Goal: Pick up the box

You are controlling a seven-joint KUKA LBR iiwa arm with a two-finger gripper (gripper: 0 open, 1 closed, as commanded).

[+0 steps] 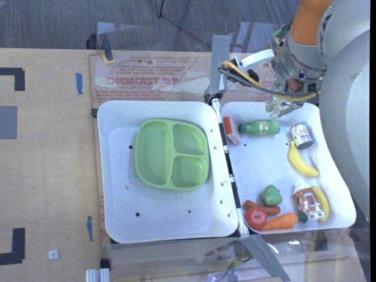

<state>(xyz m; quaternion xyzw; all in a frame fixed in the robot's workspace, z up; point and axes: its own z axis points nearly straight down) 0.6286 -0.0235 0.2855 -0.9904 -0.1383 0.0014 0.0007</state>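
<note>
Nearest to me, along the front edge of the right bin (341, 175), lie an orange carrot (282, 221) and a red tomato (257, 216), touching each other, with a green pepper (271, 195) just behind them. Beside the carrot, toward the right front corner, is a small carton with orange and white print (305, 202), and a yellow banana (321, 202) lies against its right side.

Further back a second banana (302, 161) lies alone, and behind it a small tin can (301, 135) rests on its side. At the back of this bin a green bottle (259, 127) lies flat, its cap pointing to the left.

At the left wall of the right bin, just beside the bottle's cap, is the box (231, 131), a small red and white one that leans on the divider between the two bins.

Above the back right part of this bin hangs the gripper (283, 106), under the grey arm with the orange band (311, 13). It is over the right end of the bottle, so the box is to its left, with the whole bottle between them. I think the fingers are a little apart, but they are blurred against the bin edge and I cannot tell for sure; nothing is visible between them.

Over in the left bin (111, 175), a green divided plate (172, 154) lies flat in the middle.
</note>
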